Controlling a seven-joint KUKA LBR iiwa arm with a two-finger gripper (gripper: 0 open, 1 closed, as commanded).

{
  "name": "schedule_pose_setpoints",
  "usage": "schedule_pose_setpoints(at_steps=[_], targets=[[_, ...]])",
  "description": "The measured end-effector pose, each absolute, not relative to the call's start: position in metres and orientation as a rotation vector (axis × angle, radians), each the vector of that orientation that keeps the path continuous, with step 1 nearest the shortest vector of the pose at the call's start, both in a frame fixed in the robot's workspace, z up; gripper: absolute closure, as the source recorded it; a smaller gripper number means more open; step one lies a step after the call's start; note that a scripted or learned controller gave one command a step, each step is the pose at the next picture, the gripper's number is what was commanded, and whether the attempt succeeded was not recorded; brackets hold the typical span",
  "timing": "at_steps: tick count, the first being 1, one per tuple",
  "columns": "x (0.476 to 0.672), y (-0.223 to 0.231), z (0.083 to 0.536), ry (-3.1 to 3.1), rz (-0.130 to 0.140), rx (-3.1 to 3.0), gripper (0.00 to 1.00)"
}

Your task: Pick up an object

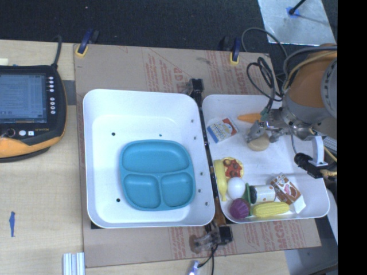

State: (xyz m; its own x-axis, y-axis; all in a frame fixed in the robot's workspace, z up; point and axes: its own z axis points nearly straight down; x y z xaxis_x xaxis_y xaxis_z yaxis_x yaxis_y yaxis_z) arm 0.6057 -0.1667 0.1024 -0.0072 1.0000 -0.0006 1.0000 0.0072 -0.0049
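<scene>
On my feed the left white bin (97, 153) holds 1 blue tray with 3 compartments (156, 174), lying flat near its middle. Left of the bins I see a teach pendant (28, 110), screen lit, resting on the wooden bench (34, 211). Brown cardboard (143, 67) lies under both bins, held by 2 clamps (85, 43) along its far edge.

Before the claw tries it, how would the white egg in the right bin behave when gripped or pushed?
The white egg looks smooth and rounded, so it may slip from a pinch and roll if nudged. It lies packed between the banana and the purple onion, so these would probably limit rolling but crowd the approach.
</scene>
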Motion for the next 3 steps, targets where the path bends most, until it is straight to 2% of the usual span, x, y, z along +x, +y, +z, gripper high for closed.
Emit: schedule_pose_setpoints(at_steps=[1,2,3], targets=[[0.611,-0.027,0.192,-2.226,0.002,-2.213,1.0],[0.58,-0.083,0.193,-2.222,0.005,-2.217,1.0],[0.561,-0.121,0.111,-2.224,0.007,-2.215,1.0]])
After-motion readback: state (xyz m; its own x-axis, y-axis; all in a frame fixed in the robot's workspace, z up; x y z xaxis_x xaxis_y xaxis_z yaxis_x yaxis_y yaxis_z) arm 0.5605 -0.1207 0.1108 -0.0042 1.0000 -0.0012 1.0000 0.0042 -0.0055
